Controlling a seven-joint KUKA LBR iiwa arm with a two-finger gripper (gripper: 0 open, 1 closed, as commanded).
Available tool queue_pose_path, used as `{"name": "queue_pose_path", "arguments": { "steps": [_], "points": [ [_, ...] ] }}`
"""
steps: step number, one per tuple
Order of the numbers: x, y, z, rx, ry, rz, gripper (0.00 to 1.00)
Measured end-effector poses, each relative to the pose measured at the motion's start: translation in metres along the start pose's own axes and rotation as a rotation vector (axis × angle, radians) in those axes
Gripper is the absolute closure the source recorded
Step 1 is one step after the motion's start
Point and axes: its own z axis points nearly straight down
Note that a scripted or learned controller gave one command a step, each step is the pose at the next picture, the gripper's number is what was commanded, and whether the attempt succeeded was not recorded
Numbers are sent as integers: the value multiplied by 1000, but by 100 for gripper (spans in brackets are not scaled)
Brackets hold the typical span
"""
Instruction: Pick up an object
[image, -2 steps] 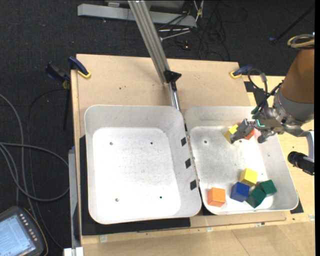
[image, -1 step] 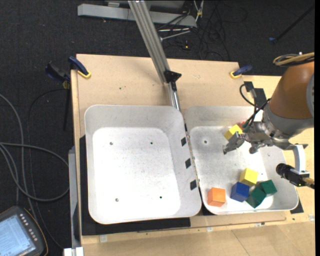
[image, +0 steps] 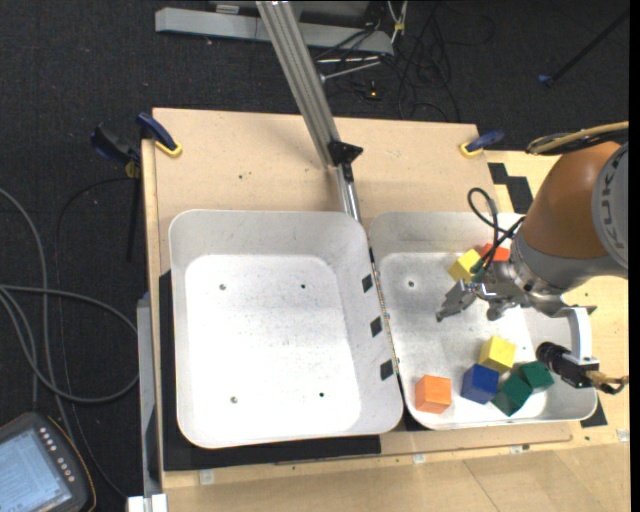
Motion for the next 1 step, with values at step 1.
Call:
{"name": "queue_pose_path", "arguments": {
  "steps": [1],
  "points": [
    [1,-1,54,1,0,0,0]
  ]
}}
